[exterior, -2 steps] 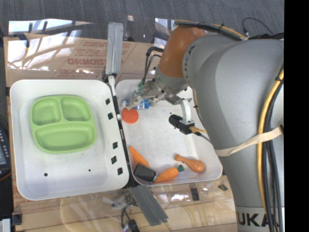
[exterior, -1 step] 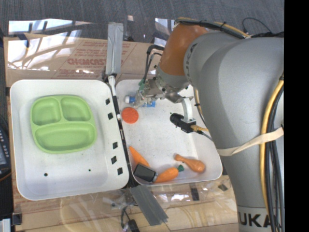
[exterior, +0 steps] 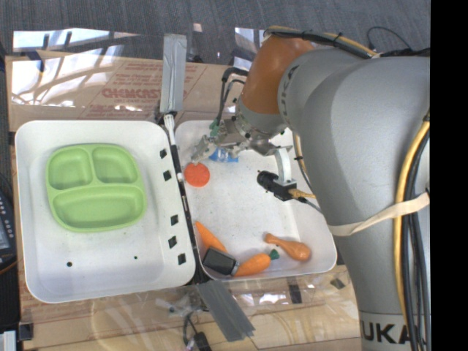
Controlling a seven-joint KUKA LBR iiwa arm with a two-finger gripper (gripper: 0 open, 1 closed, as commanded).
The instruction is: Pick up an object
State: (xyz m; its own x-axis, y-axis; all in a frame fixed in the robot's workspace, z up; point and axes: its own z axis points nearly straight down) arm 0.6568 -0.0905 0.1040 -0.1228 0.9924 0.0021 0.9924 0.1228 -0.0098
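Observation:
My gripper hangs low over the far left corner of the right bin, under the arm's orange band. A small blue object lies right beneath it, partly hidden. An orange round piece sits just to the gripper's near left, by the bin's left wall. Along the near edge lie an orange carrot, a black block, a second carrot and a tan drumstick.
The left bin holds a green divided plate. A taped divider with black clips runs between the bins. The grey arm body covers the right bin's right side, with a black fitting sticking out.

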